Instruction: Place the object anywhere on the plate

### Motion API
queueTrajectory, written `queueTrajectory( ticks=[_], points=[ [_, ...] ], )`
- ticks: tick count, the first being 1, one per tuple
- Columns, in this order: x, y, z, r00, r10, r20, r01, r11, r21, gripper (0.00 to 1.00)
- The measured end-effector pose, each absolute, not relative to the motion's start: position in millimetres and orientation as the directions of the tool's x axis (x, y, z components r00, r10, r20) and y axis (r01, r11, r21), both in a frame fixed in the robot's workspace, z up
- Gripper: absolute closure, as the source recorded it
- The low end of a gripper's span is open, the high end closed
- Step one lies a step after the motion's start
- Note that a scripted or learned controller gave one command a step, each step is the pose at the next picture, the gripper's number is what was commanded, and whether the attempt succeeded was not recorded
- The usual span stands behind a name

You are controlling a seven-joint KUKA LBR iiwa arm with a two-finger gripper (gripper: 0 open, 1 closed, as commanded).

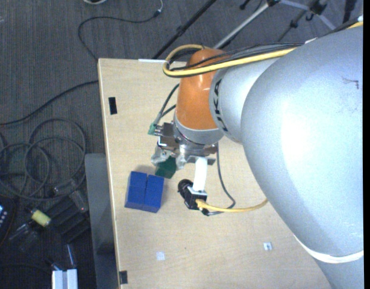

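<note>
A blue block (144, 191), made of two cubes side by side, lies on the tan board (134, 125) toward its left edge. My gripper (166, 165) hangs just above and to the right of the block's upper right corner, under the orange wrist band (197, 101). A small dark green piece (167, 169) shows at the gripper's tip, almost touching the block. I cannot tell whether it is part of the gripper or a separate thing. The big grey arm covers the right half of the view.
A black and yellow cable (233, 208) loops below the wrist over the board. A small black mark (112, 105) sits near the board's upper left. Carpet with loose cables (40, 155) lies beyond the left edge.
</note>
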State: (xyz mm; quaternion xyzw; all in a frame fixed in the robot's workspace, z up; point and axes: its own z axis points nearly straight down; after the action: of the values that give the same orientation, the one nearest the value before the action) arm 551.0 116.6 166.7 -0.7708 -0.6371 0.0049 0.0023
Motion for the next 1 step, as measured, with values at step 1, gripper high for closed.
queueTrajectory(
  ticks=[1],
  points=[
    [569.9, 58.6, 178.9, 0.254, 0.967, -0.006, 0.967, -0.254, -0.009, 1.00]
  ],
)
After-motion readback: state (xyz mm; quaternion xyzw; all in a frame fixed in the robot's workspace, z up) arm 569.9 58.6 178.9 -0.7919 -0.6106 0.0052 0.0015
